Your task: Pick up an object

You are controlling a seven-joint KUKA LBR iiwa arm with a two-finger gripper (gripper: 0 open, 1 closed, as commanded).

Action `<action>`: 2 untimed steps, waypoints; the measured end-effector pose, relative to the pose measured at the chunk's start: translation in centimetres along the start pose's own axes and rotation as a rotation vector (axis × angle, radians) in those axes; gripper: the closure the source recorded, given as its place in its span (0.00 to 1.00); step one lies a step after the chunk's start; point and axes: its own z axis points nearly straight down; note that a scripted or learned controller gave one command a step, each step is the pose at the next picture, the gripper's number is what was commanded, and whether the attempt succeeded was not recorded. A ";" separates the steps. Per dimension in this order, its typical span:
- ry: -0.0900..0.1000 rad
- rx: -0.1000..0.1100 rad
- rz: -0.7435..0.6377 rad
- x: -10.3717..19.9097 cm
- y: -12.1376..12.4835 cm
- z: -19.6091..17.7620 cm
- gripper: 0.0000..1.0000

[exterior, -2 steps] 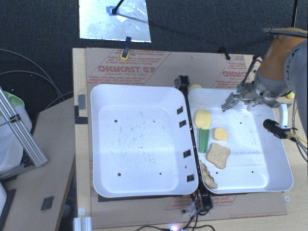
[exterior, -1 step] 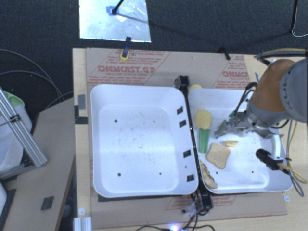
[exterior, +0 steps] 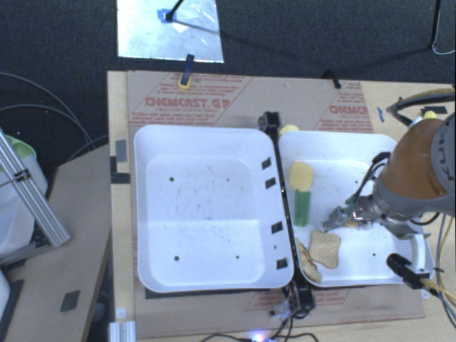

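**Gripper low over the right bin, just above a slice of toast**

Camera view: the arm, grey with an orange band, reaches in from the right and bends down into the right bin. The gripper sits low over the bin floor, tips aimed toward the bin's left side. Whether the tips are spread or pressed together cannot be told at this slant, and nothing shows between them.

Just below the gripper, toward the near edge of the bin, lies a tan slice of toast, flat on the floor and close to the tips; contact cannot be judged. Further below and to the left of the gripper, a second tan piece rests against the bin's near-left corner, partly tucked under the toast.

To the left of the gripper stands a green stick-shaped object with a pale yellow rounded top, lying along the bin's left wall. Up and left, a small yellow ball sits at the rim between the bins.

Well to the left of the gripper, the left bin rests on the cardboard-covered bench
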 end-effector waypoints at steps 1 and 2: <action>-0.003 -0.016 -0.011 1.6 10.8 0.6 0.00; -0.007 -0.008 0.003 -6.9 9.2 0.6 0.00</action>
